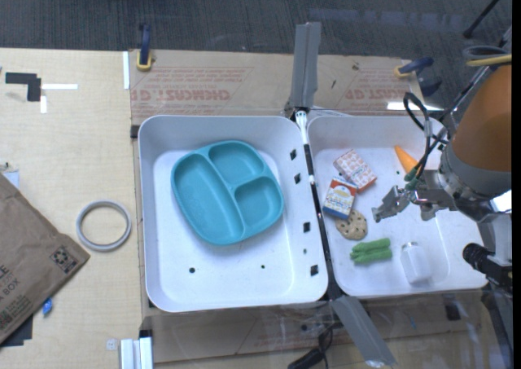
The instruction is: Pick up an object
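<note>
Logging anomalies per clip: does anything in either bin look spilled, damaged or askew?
Nothing stands out. The blue divided plate lies flat in the left bin; the snack packets, cookie and green pod lie loose but intact in the right bin.

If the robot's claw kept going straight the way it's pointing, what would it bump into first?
Probably the cookie. The gripper points left and slightly down across the right bin, and the cookie lies just ahead, with the small snack box close above it. Height is hard to judge from this angle.
</note>
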`<state>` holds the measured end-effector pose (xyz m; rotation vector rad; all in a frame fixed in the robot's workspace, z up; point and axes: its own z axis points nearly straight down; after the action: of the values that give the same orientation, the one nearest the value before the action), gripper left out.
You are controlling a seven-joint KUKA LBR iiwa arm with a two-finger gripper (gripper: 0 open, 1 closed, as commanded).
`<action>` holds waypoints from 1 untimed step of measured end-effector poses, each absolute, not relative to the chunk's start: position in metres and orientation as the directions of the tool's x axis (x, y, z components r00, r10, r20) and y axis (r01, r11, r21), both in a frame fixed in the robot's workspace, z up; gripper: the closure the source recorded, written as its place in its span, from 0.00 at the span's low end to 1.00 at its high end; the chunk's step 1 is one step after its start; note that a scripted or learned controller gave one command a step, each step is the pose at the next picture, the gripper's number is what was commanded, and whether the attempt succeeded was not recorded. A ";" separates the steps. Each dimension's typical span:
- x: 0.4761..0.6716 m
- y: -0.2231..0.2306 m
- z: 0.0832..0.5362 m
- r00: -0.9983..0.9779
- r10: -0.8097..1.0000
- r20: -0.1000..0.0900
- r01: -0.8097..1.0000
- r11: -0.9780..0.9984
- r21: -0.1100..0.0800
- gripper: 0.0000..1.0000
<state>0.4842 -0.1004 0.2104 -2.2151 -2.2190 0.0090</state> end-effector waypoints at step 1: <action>0.479 -0.122 0.096 -0.143 0.990 0.003 0.990 0.143 -0.007 0.00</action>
<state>0.4788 -0.1222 0.0959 -2.0518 -2.3706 0.0050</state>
